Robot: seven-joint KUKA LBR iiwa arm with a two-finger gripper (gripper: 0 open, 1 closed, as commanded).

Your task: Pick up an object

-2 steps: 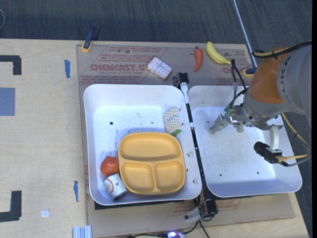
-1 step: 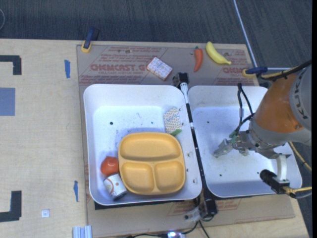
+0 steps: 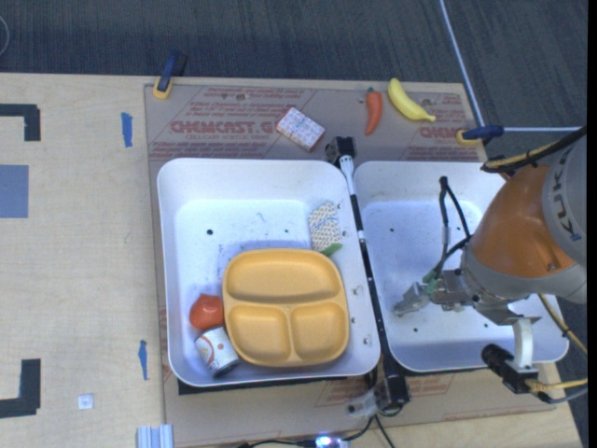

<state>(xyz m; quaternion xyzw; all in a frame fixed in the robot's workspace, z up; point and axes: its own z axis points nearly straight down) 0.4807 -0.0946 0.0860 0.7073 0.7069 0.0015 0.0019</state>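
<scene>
Yellow tray [image 3: 284,317] fills left bin [image 3: 177,250]; end effector [image 3: 408,301] in right bin [image 3: 392,203]

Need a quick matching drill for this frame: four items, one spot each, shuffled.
Items:
1. tray
2. banana
3. end effector
4. blue clamp

Spots:
A. over the right bin
B. board, back right
C. board's back left corner
D. in the left bin

Pairs: 1-D, 2-B, 3-A, 4-C
</scene>
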